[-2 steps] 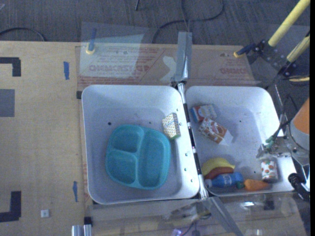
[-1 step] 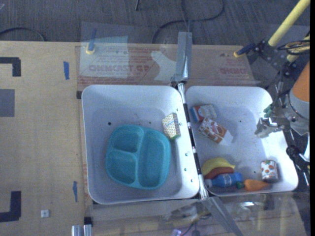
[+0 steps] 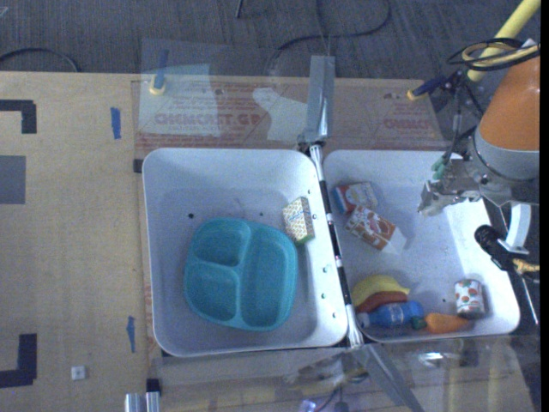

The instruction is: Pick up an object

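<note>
Grey metal gripper hangs over the right white plastic bin, can't tell how its fingers sit. Nearby, an orange-white carton lies tilted.

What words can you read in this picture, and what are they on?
Red print on the cardboard sheet behind the bins: too blurred to read for sure.
Small patterned box by the teal plate: print too small.
Red and white carton: too blurred.
Small can: too small.

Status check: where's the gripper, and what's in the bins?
Gripper over right bin, nothing seen held. Carton, can, banana untouched. Teal tray in left bin.
</note>
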Action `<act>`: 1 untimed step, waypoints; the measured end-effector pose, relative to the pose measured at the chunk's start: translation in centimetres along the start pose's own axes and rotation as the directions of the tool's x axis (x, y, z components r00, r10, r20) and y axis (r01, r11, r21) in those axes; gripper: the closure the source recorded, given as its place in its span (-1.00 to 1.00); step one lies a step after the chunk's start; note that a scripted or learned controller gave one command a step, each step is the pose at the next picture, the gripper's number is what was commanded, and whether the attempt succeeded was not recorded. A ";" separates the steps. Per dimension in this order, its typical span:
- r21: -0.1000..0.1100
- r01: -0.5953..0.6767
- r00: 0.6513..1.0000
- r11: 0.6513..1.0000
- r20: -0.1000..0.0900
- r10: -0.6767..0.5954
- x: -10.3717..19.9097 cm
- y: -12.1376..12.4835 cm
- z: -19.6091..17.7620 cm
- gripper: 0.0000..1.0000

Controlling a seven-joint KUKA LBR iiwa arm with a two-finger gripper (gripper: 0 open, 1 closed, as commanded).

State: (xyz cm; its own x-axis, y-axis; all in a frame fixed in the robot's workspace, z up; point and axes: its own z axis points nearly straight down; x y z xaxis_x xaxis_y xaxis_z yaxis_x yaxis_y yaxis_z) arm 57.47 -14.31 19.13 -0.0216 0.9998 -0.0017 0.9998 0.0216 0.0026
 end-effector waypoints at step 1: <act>0.003 0.192 0.981 0.981 -0.003 -0.192 5.5 -2.9 0.7 1.00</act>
State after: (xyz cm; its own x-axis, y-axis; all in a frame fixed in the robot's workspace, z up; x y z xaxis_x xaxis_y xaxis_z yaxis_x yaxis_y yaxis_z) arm 54.44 -8.93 18.46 -0.2132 0.9770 0.0011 0.9770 0.2132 -0.0011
